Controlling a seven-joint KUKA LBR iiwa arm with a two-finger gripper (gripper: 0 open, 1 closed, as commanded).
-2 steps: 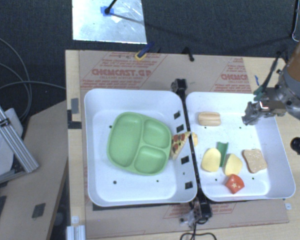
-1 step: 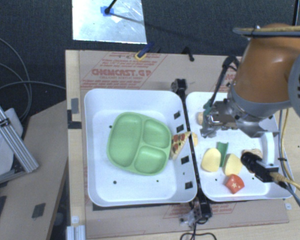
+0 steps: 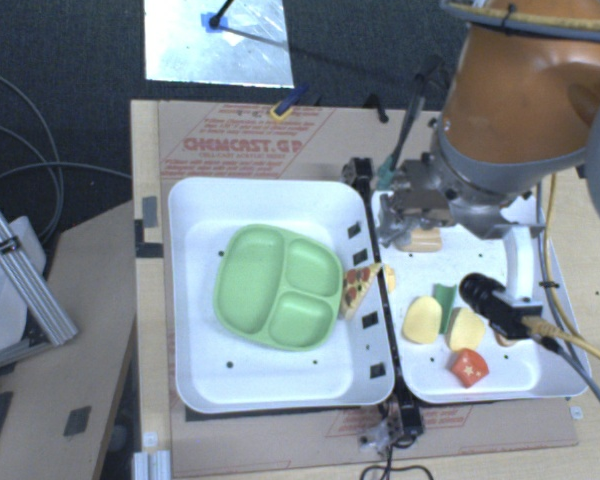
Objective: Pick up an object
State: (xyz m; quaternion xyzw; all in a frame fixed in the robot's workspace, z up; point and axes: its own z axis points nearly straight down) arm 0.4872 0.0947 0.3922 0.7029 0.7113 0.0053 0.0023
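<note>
Pick looks not yet done, approx. at the reach/grasp stage. The gripper [image 3: 412, 218] sits low over the back-left corner of the right bin [image 3: 545, 373], right by a tan block [image 3: 426, 240], prob. the target. The block seems to rest on the bin floor, no lift evident. Whether the claw is apart or together can't be told, since the wrist hides it. Left to do: clamp, raise, confirm hold. The block is small, pale and flat-sided, w/ a yellow piece [image 3: 422, 320] and a red piece [image 3: 468, 367] nearer the front.
</note>
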